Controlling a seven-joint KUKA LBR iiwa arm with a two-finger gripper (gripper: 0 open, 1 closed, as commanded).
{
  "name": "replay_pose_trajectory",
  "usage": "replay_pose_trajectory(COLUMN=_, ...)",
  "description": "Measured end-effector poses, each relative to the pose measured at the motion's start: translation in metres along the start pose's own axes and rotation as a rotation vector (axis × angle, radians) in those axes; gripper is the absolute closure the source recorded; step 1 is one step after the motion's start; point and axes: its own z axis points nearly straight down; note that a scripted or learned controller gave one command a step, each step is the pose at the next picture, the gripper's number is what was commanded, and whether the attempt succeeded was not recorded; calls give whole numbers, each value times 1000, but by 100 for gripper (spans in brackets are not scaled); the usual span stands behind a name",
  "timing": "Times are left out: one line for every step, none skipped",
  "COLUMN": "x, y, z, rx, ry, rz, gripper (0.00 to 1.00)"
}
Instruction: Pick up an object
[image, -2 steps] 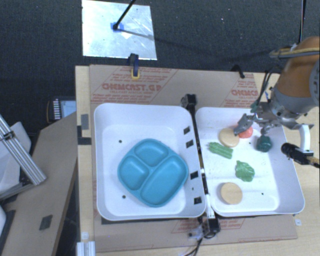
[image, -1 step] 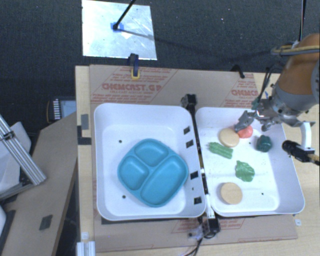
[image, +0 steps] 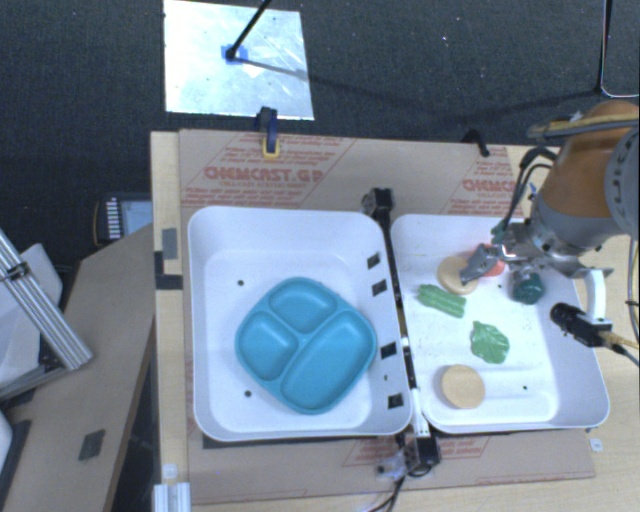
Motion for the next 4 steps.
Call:
replay_pose_trajectory(x=-3, y=-10, z=51, rx=2, ry=0, rz=0, gripper=0)
replay_pose_trajectory(x=-4, y=-5, z=68, rx=-12, ry=-2, rz=1, gripper=0)
replay_pose_trajectory(x=-4, y=-3, z=55, rx=-22, ry=-3, rz=0, gripper=100)
replay_pose_trajectory(x=-12, y=-1, z=-6, rx=-7, ry=-2, rz=-1, gripper=100)
